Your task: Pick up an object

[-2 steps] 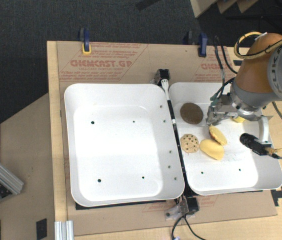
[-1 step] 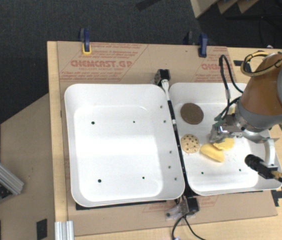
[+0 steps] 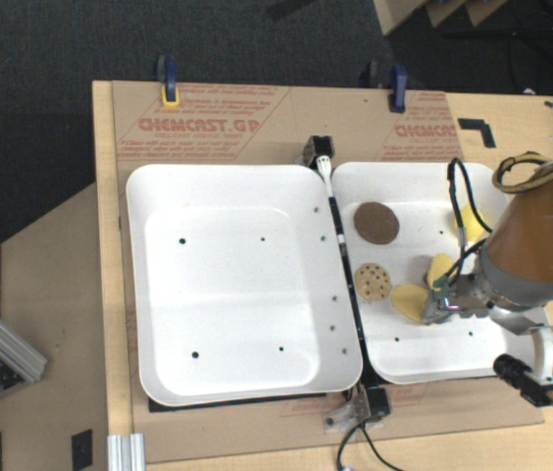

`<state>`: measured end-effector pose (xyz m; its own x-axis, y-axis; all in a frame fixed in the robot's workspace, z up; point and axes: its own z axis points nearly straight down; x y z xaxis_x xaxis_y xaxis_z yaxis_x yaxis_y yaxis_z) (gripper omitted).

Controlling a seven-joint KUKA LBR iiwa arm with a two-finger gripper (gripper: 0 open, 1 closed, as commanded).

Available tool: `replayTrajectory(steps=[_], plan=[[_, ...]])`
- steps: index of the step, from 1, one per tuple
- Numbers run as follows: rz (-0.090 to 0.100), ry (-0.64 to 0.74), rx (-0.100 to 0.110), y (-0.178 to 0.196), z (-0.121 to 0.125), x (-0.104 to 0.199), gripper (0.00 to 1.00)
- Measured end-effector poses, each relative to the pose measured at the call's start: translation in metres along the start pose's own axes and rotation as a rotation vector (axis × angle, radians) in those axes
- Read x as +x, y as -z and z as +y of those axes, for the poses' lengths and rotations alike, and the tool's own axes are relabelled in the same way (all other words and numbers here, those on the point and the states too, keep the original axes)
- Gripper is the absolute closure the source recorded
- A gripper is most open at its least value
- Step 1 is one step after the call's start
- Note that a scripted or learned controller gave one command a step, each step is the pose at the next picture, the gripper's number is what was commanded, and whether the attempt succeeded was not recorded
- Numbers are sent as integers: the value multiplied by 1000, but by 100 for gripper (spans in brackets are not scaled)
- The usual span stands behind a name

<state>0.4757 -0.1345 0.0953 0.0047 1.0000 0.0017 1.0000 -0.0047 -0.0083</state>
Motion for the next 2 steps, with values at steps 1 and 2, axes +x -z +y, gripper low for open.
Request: replayTrajectory(steps=[1,2], plan=[[-6,5,-15,49,37,-22,100],[-6,1,-11,-10,3,-10,100]])
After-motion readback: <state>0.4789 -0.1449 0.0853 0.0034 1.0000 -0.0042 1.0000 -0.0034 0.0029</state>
